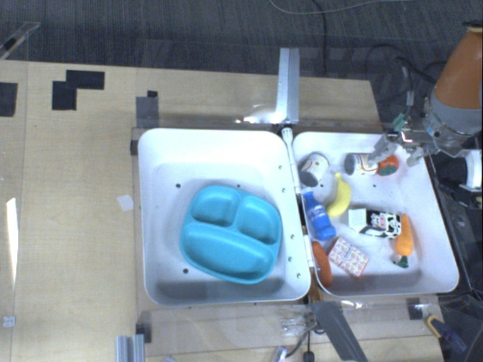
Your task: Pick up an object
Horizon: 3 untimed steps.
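Observation:
My gripper [397,154] hangs over the far right corner of the right bin [445,277], its two fingers spread apart and nothing between them. Just below its left finger lies a small orange and green object [388,165], next to a grey and white cylinder [356,163]. Further left sit a round white and grey piece [313,168] and a yellow banana [341,197]. A blue bottle [319,219], a white and black box [381,222], an orange carrot [405,240], a red checked packet [349,256] and an orange-red item [323,267] fill the near half.
The left bin [162,172] holds a blue divided plate [230,234]. A metal post [288,81] stands behind the wall between the bins. Black cables [392,66] run behind the right bin.

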Each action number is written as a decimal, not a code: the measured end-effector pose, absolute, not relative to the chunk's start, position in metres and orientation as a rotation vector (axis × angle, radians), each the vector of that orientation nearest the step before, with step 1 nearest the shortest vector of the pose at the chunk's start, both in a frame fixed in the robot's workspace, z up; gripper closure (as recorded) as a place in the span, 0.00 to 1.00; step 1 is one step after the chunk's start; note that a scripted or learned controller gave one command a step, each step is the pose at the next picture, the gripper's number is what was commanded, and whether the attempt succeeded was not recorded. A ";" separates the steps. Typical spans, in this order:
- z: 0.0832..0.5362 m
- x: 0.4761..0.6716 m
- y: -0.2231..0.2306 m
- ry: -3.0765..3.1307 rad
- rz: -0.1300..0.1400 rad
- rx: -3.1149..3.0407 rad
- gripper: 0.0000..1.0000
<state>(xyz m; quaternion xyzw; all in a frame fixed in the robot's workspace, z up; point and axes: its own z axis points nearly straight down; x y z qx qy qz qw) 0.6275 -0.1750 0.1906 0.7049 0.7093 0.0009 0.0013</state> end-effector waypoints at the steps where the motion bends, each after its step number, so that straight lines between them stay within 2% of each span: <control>1: 0.098 0.668 -0.138 2.387 0.008 2.029 0.00; 2: 0.112 0.671 -0.137 2.387 0.013 2.015 1.00; 3: 0.188 0.665 -0.020 2.352 0.010 2.075 1.00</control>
